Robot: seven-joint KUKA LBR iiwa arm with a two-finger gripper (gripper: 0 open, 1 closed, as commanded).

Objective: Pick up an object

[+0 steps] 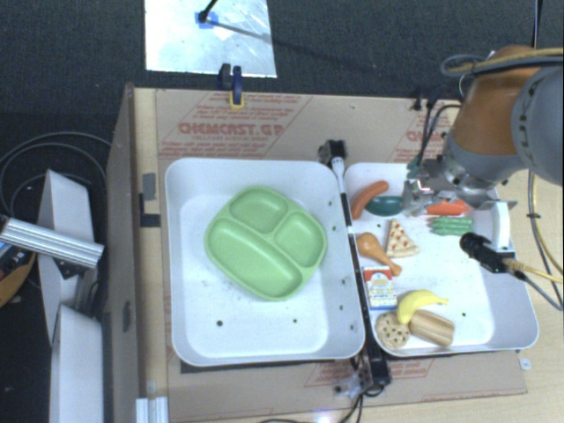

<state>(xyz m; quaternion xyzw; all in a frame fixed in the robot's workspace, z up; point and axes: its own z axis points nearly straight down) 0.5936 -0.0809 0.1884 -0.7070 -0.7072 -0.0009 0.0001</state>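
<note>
The right bin [511,311] holds several toy foods. An orange sausage [367,197] and a teal bowl [385,206] lie at its far left. A carrot [448,208] and green beans [452,226] lie at the far middle. Nearer are a pizza slice [401,239], a chicken drumstick [376,249], a small carton [380,288], a banana [419,303], a cookie [392,330] and a bread roll [432,327]. My gripper [421,194] hangs low over the bin's far part, between the teal bowl and the carrot. The wrist hides what lies under it.
The left bin [198,324] holds a green divided plate [266,241]. A black clip [335,152] sits on the ridge between the bins. A black part with a cable [483,249] hangs over the right bin's right side.
</note>
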